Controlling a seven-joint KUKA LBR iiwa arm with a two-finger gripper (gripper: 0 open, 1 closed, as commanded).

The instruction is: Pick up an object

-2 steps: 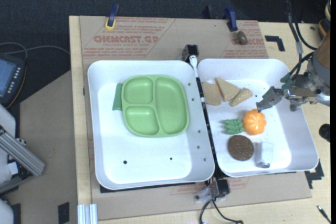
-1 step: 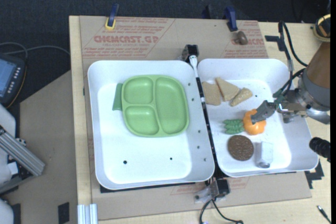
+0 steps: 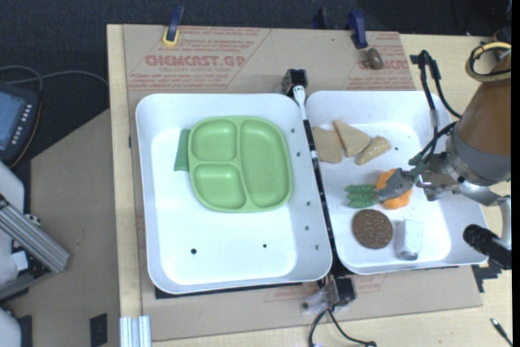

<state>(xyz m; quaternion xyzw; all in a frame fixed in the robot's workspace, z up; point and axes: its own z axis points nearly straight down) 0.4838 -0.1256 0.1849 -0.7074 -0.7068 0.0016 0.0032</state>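
Note:
The right bin (image 3: pixel 431 114) holds several small items. A tan wedge (image 3: pixel 351 136) and a flat tan slice (image 3: pixel 328 145) lie at its back left, with a small beige piece (image 3: pixel 374 149) beside them. A green leafy piece (image 3: pixel 360 193) lies mid-left, a round brown disc (image 3: pixel 372 228) in front of it, and a white-grey block (image 3: pixel 412 239) to the disc's right. An orange piece (image 3: pixel 392 191) lies in the middle. My gripper (image 3: pixel 397 185) is low over the orange piece and covers part of it. The arm (image 3: pixel 487 134) reaches in from the right.
The left bin (image 3: pixel 162 199) carries a green divided plate (image 3: pixel 240 162). A black divider strip with clips (image 3: pixel 309 150) runs between the bins. Cables (image 3: pixel 431 85) hang over the right bin's back right corner. Blue clamps (image 3: pixel 356 28) hold the cardboard at the back.

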